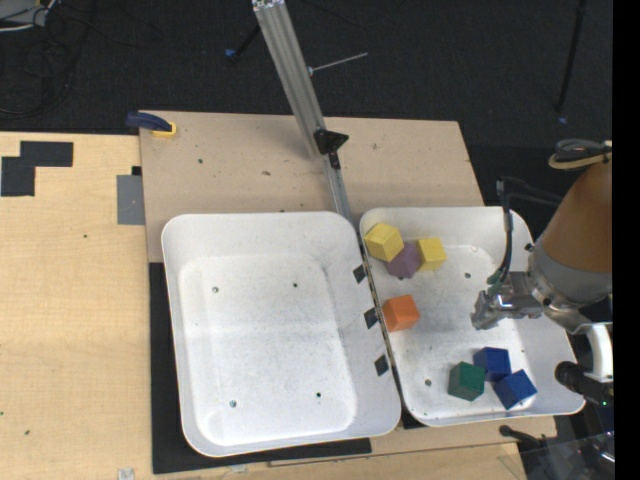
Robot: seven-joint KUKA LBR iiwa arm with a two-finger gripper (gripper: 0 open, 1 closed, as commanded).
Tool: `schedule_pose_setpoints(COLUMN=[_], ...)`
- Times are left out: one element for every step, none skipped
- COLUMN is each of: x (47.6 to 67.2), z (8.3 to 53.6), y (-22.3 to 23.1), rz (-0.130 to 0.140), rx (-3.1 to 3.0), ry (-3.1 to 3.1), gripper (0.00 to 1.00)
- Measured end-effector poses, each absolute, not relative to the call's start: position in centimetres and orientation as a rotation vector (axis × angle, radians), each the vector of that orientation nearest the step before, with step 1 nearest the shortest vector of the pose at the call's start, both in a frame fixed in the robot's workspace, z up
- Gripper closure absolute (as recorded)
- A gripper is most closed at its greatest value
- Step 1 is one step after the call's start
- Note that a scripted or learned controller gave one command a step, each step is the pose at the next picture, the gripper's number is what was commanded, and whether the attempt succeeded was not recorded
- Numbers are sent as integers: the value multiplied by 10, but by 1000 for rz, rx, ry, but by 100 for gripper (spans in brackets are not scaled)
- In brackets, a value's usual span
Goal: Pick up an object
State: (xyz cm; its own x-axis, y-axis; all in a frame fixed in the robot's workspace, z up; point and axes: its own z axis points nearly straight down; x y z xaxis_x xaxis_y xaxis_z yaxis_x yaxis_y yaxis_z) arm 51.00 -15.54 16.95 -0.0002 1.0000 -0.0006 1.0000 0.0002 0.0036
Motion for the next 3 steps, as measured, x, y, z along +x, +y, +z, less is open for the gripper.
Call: schedule_pose_setpoints(x=[513,513,510], z=[218,231,230], y=[-166,-167,-114], rz=[2,0,0], rx=[2218,2220,2220], ry=[2220,2223,2229], gripper=[100,100,100])
